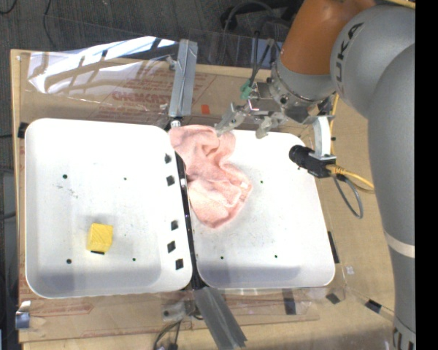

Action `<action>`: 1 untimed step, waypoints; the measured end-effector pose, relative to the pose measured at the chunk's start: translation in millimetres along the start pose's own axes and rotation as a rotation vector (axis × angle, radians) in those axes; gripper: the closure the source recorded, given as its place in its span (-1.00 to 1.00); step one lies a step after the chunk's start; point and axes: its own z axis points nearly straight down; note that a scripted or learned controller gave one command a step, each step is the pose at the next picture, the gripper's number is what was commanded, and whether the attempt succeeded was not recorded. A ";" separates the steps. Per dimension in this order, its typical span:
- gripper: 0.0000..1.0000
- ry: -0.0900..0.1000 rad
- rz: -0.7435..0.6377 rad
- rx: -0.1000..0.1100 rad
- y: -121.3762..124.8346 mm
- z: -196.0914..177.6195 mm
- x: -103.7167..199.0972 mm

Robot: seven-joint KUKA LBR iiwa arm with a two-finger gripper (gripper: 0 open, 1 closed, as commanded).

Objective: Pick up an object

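Note:
A crumpled pink cloth (213,179) lies in the right bin (292,224), against its left wall and far corner. A small yellow block (100,238) sits in the left bin (73,166), toward the front left. My gripper (243,128) hangs over the far edge of the right bin, just right of the cloth's upper corner. Its fingers are spread open with nothing between them. The left fingertip (223,127) is close to the cloth's top edge; whether it touches I cannot tell.
A black connector with a yellow cable (312,160) juts over the right bin's far right side. A metal bar (182,79) and clear plastic sheet (95,60) lie behind the bins. The grey arm (372,86) fills the upper right.

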 end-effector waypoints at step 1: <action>-1.00 -0.001 -0.005 -0.006 -34.9 -109.7 -24.2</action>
